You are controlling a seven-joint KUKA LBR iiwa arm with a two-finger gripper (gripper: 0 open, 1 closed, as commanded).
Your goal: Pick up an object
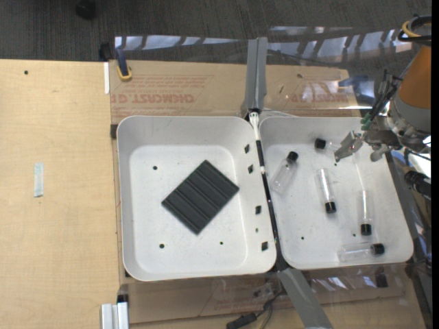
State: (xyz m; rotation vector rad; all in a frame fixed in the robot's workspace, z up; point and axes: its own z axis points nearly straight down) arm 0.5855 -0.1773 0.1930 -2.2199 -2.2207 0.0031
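- Vials (325,190), clear with black caps, lie scattered flat in the right bin (405,218); they look light, rigid, slippery and apt to roll.
- Grasp point, by judgement: across mid-barrel, clear of the cap.
- Pincer (361,146) hovers over that bin's far right corner, prongs apart, holding nothing.
- Ribbed black pad (200,196) lies flat in the left bin (127,204).

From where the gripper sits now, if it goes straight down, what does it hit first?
Probably bare floor of the right bin. The gripper hangs over the bin's upper right part, between the loose black cap and the long vial. Depth is hard to judge from this slant.
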